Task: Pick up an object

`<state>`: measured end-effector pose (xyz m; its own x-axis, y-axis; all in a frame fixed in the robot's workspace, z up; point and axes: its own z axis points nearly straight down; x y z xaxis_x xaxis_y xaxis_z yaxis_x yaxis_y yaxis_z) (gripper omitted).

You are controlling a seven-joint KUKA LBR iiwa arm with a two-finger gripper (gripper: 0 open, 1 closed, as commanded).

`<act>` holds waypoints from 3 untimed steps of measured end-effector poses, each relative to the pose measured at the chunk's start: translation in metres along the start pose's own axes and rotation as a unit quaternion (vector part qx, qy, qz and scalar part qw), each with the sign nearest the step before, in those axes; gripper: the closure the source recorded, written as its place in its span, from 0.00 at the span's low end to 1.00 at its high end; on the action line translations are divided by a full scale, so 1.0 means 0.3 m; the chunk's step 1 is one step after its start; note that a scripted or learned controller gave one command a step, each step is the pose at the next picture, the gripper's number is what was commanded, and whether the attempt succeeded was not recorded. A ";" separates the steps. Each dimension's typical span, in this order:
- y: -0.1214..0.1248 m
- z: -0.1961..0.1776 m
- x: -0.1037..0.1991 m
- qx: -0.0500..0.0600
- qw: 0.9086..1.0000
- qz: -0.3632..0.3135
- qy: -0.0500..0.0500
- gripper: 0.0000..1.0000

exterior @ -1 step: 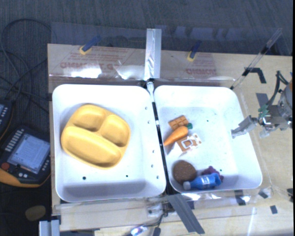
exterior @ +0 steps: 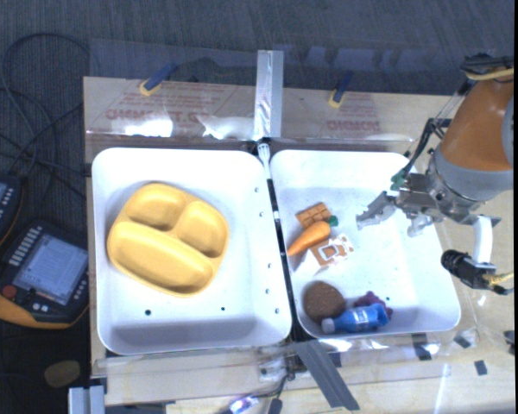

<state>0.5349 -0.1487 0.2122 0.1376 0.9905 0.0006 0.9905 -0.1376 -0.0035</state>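
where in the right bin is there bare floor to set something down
Bare floor runs along the right bin's far wall, and right of the carrot, under the gripper. It is crowded near the front: brown disc, blue bottle.

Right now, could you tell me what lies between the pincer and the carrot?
In the camera view, bare white bin floor separates the pincer from the carrot.
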 end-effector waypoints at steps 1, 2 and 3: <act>0.136 -0.003 0.244 0.000 0.999 0.045 -0.001 0.00; 0.360 0.096 0.341 -0.001 0.996 -0.089 -0.003 0.00; 0.175 0.333 0.166 -0.001 0.976 -0.218 -0.001 0.00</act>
<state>0.5935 -0.1066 0.1123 -0.2965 0.9550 -0.0002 0.9550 0.2965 -0.0022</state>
